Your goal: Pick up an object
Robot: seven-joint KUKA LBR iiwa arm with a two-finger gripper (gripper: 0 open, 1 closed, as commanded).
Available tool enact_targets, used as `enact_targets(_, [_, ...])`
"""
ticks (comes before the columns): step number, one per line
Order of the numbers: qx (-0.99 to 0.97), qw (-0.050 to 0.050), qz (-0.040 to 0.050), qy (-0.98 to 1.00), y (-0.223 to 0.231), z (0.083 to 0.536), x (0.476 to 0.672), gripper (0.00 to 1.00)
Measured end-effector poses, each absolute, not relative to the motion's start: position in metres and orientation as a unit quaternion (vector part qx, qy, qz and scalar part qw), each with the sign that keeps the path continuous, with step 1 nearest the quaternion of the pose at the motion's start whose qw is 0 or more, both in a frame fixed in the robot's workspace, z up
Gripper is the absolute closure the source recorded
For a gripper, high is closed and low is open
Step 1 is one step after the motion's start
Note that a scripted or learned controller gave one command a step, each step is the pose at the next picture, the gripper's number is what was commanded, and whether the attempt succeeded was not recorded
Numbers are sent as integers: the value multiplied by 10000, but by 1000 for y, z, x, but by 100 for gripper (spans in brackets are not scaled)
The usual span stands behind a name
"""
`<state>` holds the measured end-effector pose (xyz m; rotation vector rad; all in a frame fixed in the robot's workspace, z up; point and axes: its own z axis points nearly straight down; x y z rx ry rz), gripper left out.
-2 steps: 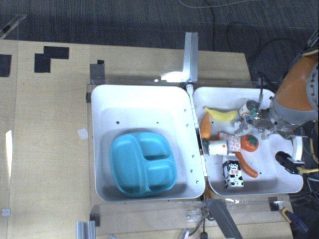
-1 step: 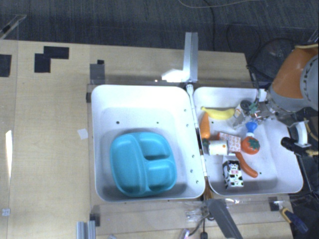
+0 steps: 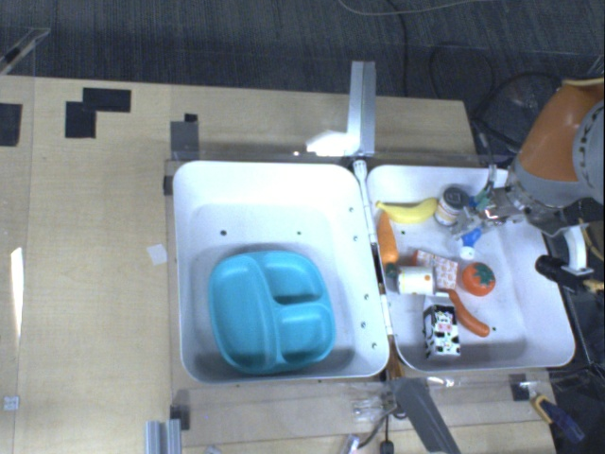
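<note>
Crowding the pincer: banana, carrot, tomato.

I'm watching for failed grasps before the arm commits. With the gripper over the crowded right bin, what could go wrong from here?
1. The gripper sits by the small jar, which touches the banana; a grasp may nudge both.
2. The items lie packed close together, so the tomato or carrot could get shoved aside.
</note>
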<state>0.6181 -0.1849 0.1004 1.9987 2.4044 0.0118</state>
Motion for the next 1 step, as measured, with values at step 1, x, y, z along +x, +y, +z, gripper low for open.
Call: enact_targets(1, [6436,37,20,7654,-131,210,656,100])
